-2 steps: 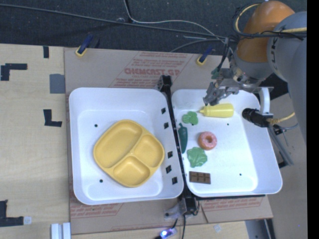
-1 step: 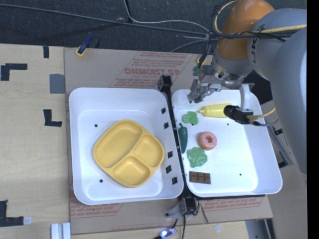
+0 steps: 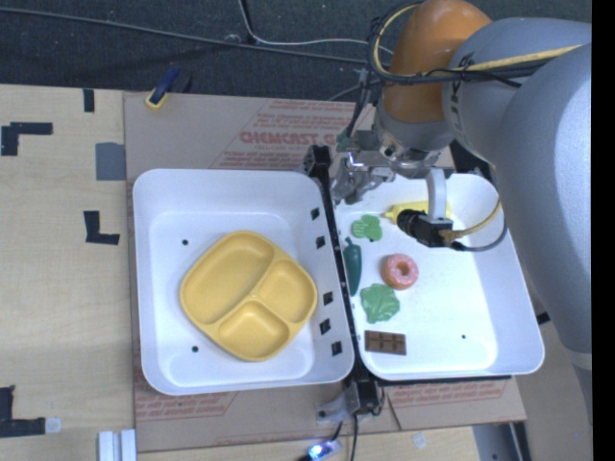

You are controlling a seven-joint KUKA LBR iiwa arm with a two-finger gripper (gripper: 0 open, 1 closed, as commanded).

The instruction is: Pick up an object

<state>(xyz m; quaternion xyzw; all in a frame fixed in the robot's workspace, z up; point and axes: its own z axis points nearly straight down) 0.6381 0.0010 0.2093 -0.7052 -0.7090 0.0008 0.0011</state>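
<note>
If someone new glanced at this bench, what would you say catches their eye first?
Probably the big grey arm with its orange band, reaching in from the right over the right bin. Next, the yellow divided plate lying alone in the left bin. Then the small toy foods in the right bin: a pink donut, a green leafy piece and a brown chocolate bar.

Two shallow white plastic bins (image 3: 159,257). Left bin: yellow three-compartment plastic tray (image 3: 248,294). Right bin: pink frosted toy doughnut (image 3: 400,271), brown gridded chocolate bar (image 3: 385,343), green leafy toy vegetable (image 3: 380,303), dark green pepper (image 3: 352,265).
</note>
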